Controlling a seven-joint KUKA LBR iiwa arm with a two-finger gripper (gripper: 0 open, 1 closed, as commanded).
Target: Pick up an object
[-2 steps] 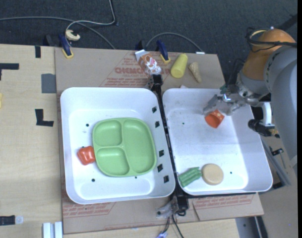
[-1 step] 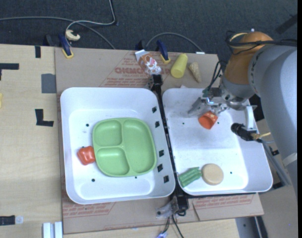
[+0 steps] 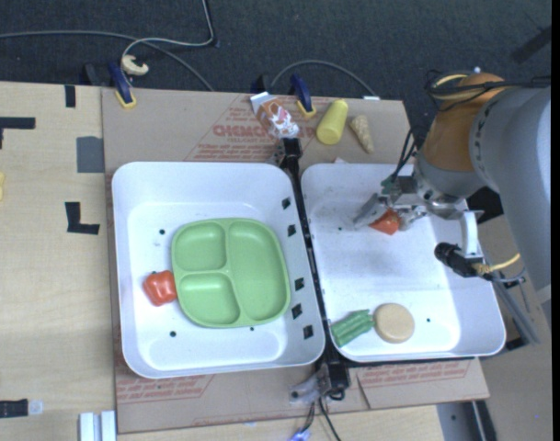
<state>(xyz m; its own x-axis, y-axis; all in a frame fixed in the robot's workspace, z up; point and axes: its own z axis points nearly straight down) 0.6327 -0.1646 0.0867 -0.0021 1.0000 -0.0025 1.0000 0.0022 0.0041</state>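
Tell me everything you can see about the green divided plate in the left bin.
The green plate is a pale green, rounded-square tray that looks like matte plastic, split into three compartments: two along the top, one along the bottom. It lies flat, slightly rotated, near the middle of the left bin. A small red-orange object sits against its left edge. Nothing lies in its compartments.
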